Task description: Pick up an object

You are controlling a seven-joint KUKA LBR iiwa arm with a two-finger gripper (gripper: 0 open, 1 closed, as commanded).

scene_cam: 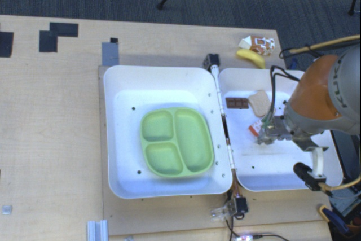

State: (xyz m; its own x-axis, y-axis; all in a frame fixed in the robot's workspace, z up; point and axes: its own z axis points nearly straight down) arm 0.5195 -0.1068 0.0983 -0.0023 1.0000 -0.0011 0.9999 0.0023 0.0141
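Green, three-compartment plate [176,141] lies in the left white bin [121,121]; in the right bin [271,175] lie a brown chocolate bar [237,103], a tan bread slice [259,103] and a small red-and-white item [255,129]; the claw [266,137] sits low beside the red-and-white item, its state impossible to tell; a banana [250,57] rests on the desk [51,138] beyond the bins.

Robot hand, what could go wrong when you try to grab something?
The gripper sits at the red-and-white packet, so it might only nudge it. The tan slice and the chocolate bar lie close by in the right bin and could get bumped.
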